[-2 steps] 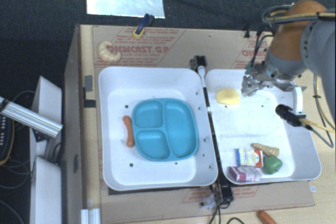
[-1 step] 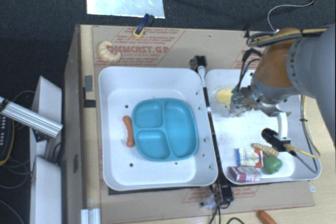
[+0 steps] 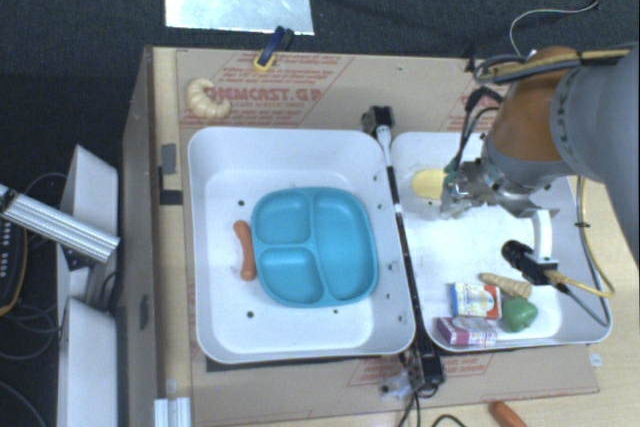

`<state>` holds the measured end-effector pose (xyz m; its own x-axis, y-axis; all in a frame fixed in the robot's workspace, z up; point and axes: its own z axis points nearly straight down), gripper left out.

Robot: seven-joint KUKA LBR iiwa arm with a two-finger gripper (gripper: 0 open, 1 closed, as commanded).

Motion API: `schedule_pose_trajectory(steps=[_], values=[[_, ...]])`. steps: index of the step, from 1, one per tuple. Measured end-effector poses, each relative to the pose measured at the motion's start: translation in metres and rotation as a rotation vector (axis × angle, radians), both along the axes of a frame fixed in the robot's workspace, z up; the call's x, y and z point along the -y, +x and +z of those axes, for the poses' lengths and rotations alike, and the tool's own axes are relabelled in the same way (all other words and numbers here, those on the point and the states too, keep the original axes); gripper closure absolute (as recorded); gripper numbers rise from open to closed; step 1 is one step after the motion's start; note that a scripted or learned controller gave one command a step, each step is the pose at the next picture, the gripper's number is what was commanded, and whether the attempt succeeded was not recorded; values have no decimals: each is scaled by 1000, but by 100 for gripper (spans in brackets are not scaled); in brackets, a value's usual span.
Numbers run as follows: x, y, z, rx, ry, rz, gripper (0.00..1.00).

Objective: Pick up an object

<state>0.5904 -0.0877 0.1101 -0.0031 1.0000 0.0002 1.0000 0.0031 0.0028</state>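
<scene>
In the right bin point(image 3: 575, 340), a yellow rounded object point(image 3: 427, 183) lies near the back left corner. My gripper point(image 3: 457, 192) is low in this bin, right beside the yellow object on its right side. Whether it touches the object is unclear. Along the bin's front lie a small red and white box point(image 3: 472, 299), a pink and white packet point(image 3: 466, 333), a green object point(image 3: 519, 315) and a tan stick-like object point(image 3: 505, 284).
The left bin point(image 3: 215, 165) holds a blue divided plate point(image 3: 313, 246) with an orange sausage point(image 3: 245, 249) to its left. A divider rail point(image 3: 395, 205) separates the bins. A cream curled object point(image 3: 206, 98) lies on the cardboard behind the left bin.
</scene>
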Motion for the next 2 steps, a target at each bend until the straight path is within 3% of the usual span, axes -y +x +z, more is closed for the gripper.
schedule_pose_trajectory(steps=[1, 2], values=[[9, -11, 40, -1, -1, -2, 100], [17, 78, 18, 0, -1, 1, 100]])
